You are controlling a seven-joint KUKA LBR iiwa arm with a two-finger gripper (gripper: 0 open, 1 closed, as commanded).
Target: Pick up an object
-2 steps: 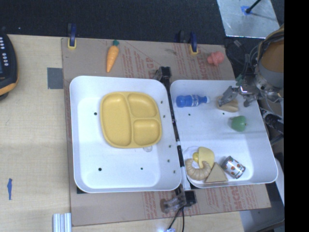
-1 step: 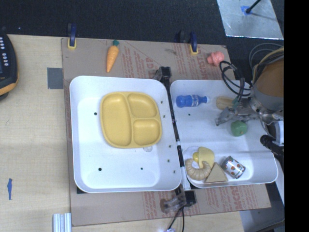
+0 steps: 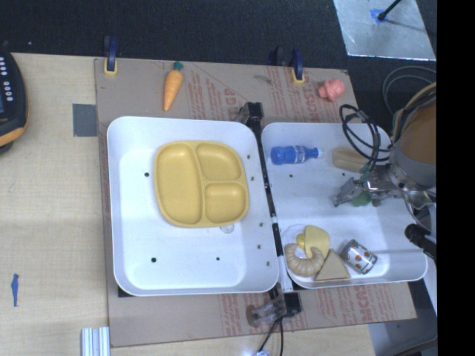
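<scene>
Blue plastic bottle (image 3: 294, 154) lies flat near the right bin's (image 3: 386, 276) back left corner, long axis across the bin, cap toward the arm, while the end effector (image 3: 349, 196), fingers' state impossible to tell, hovers mid-bin, seemingly approaching; next it must descend and close.

I see a wooden bench (image 3: 52, 221) with a brown board (image 3: 223, 87) on it. Two white bins (image 3: 133, 273) sit side by side on the board — and a toy carrot (image 3: 172, 87) and a pink toy (image 3: 332, 89) too.

End effector (image 3: 355, 193) over R bin (image 3: 326, 136).
</scene>
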